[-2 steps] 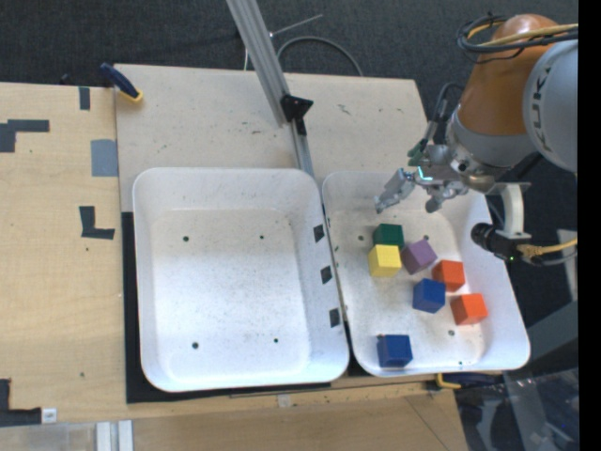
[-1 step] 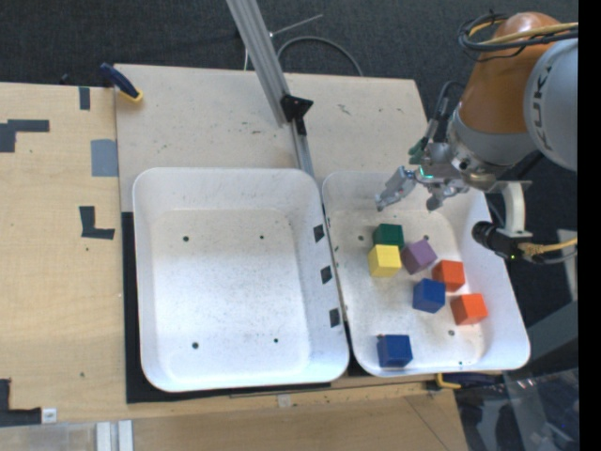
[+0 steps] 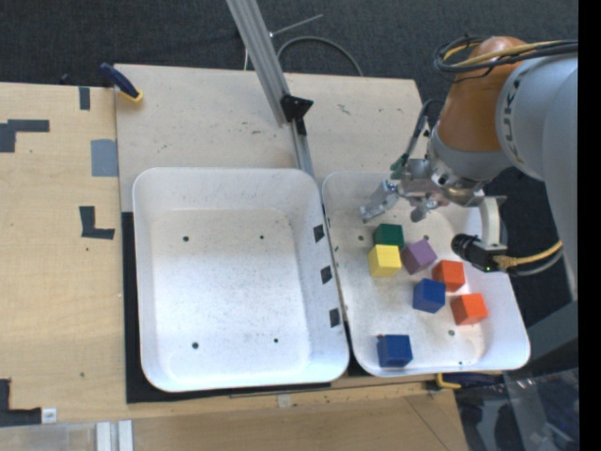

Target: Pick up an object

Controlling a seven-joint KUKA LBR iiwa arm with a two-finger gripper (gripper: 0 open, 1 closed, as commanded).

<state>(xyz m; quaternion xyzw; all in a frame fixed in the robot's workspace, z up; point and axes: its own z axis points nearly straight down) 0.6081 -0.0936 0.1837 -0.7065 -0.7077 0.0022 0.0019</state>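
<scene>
here the two white bins sit side by side on the bench, the left bin (image 3: 150, 205) holding nothing but specks and a few dark dots, the right bin (image 3: 512, 346) carrying all the blocks. the rims of the two bins touch along the middle, with small black tabs on that shared edge. inside the right bin the open floor lies along its left side and in the near right corner; the blocks crowd the middle and right.

the gripper (image 3: 387, 205) hangs over the far part of the right bin, reaching in from the right under the orange band (image 3: 474, 111) of the grey arm. whether its fingers are spread or closed cannot be told from this angle, and nothing shows between them.

just near of the gripper lies the green cube (image 3: 388, 234), touching the yellow cube (image 3: 384, 260) on its near side. the purple cube (image 3: 420, 254) sits right of those two. further right are an orange cube (image 3: 451, 273) and a second orange cube (image 3: 469, 307), with a blue cube (image 3: 428, 295) between and to the left. another blue cube (image 3: 394, 349) sits alone by the near rim, well apart from the gripper.

a slanted metal rail (image 3: 258, 40) crosses the far bench toward the bins' shared edge.
</scene>
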